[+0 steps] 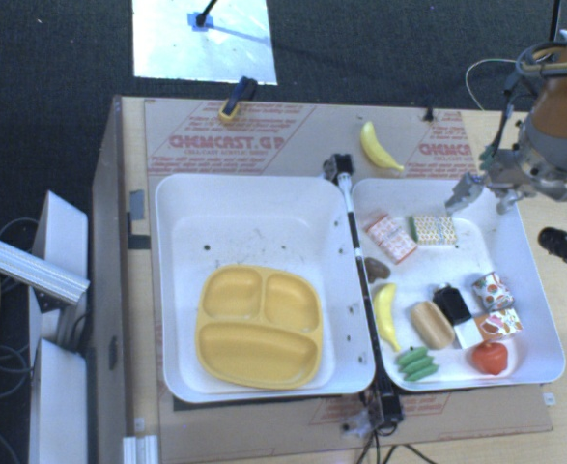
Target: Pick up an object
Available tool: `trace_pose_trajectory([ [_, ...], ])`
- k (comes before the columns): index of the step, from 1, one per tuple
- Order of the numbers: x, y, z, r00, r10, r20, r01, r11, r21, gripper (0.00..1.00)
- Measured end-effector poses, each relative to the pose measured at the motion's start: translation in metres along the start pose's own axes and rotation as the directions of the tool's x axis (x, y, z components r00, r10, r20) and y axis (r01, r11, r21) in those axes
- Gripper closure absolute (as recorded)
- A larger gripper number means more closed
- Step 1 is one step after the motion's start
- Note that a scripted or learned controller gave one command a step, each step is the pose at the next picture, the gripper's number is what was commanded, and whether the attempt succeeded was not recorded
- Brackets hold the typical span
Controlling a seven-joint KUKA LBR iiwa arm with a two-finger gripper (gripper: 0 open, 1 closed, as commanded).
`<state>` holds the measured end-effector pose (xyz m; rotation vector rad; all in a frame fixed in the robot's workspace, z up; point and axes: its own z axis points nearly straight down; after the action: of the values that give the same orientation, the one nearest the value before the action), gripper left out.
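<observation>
The tool (484,189), its two grey fingers spread with nothing between them, hangs over the right bin's (544,341) far edge. Just left of it lies a pale, dotted rectangular block (434,229) (sponge-like), beside a checked packet (391,238).

Yellow tray (259,329) in a white bin (182,259); yellow banana (380,149); red tomato (491,358)

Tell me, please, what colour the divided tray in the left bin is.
The tray is yellow, clearest in the camera view.
</observation>
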<state>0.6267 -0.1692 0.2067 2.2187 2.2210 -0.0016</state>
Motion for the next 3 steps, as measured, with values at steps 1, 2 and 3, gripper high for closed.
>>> trace_pose_trajectory([
  [1, 0.027, 0.045, 0.117, 1.000, -0.004, 0.000, 0.004, 1.000, -0.012, 0.00],
  [2, 0.042, 0.037, 0.117, 1.000, -0.004, 0.004, 0.004, 1.000, -0.014, 0.00],
  [3, 0.043, 0.039, 0.104, 1.000, -0.006, 0.004, 0.006, 1.000, -0.019, 1.00],
])
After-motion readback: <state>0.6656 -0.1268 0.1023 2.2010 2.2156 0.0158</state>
